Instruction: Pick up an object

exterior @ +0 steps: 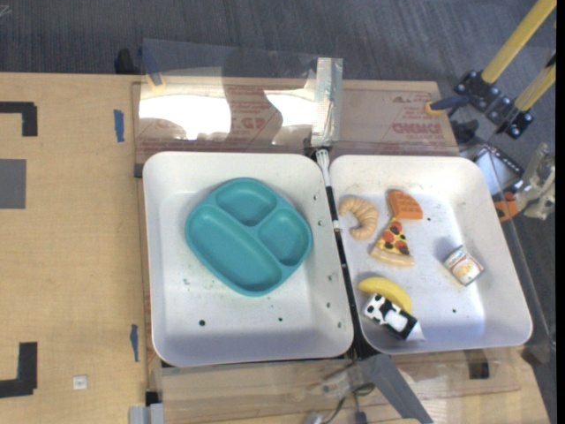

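Nothing is picked yet: the croissant (359,215), waffle piece (405,204), pizza slice (393,243), small can (463,266), banana (386,291) and black-and-white toy (388,316) all lie in the right bin (494,316). What seems the gripper (536,193) sits at the right edge; its jaws' state cannot be told.

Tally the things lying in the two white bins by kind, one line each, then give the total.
Teal divided plate: 1
Croissant: 1
Orange waffle-like piece: 1
Pizza slice: 1
Banana: 1
Black and white toy: 1
Small can: 1
Total: 7
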`<state>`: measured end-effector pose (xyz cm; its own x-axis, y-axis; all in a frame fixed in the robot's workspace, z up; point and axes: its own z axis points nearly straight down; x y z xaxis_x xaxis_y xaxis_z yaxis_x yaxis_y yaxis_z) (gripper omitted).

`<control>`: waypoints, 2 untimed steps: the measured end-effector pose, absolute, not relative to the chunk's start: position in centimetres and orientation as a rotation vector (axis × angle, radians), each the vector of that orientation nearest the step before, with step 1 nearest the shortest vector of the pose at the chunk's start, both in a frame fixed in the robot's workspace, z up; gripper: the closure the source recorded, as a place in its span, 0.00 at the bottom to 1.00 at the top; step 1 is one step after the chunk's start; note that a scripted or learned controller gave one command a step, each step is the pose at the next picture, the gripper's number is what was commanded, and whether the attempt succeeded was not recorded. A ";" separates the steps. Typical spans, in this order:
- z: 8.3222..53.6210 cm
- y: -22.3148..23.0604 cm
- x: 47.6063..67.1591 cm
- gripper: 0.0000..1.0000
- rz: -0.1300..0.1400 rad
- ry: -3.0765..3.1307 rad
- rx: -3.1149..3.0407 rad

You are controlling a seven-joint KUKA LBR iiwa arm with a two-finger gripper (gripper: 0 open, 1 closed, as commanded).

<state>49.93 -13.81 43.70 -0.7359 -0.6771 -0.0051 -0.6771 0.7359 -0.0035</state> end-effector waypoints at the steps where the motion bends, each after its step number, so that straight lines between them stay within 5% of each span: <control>1: 43.6 -22.2 49.0 1.00 -0.007 2.623 -1.719; 2: 43.6 -22.3 48.1 1.00 -0.003 2.388 -2.036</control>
